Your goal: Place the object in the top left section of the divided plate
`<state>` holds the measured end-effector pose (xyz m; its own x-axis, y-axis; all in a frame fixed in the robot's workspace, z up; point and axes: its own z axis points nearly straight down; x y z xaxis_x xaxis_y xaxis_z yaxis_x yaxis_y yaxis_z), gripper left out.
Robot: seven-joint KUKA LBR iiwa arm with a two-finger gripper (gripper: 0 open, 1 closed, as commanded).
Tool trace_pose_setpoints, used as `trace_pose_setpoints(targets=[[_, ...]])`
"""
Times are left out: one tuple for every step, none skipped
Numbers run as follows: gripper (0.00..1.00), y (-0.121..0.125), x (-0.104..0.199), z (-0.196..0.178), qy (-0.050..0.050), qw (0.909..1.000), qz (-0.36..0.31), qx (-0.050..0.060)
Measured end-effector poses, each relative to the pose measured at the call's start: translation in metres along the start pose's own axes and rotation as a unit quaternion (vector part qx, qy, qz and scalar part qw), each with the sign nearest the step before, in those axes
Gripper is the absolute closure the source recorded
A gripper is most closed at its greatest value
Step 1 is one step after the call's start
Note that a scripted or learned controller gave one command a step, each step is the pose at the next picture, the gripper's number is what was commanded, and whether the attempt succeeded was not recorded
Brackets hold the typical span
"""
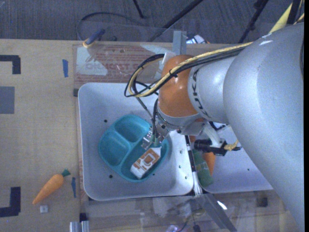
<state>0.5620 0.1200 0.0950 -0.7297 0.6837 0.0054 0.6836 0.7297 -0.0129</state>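
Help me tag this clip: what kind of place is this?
Likely a robotics lab: a grey arm reaches over white bins on a wooden bench, with tripod legs on carpet, and a toy carrot.

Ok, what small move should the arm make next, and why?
Probably carry the orange-and-white carton up and left: it lies at the lower-right edge of the divided plate, just below the end effector, not in the top left section. Whether it is gripped is unclear.
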Motion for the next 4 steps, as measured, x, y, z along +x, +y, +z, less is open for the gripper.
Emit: trace_pose_setpoints(targets=[[0.0,0.004,0.006,0.0,0.003,1.0,-0.004,-0.003],[0.0,0.005,0.006,0.0,0.003,1.0,-0.004,-0.003],[0.0,0.036,-0.01,0.002,0.001,0.994,0.109,-0.005],[0.0,-0.01,0.025,-0.066,-0.001,0.9531,0.303,-0.007]])
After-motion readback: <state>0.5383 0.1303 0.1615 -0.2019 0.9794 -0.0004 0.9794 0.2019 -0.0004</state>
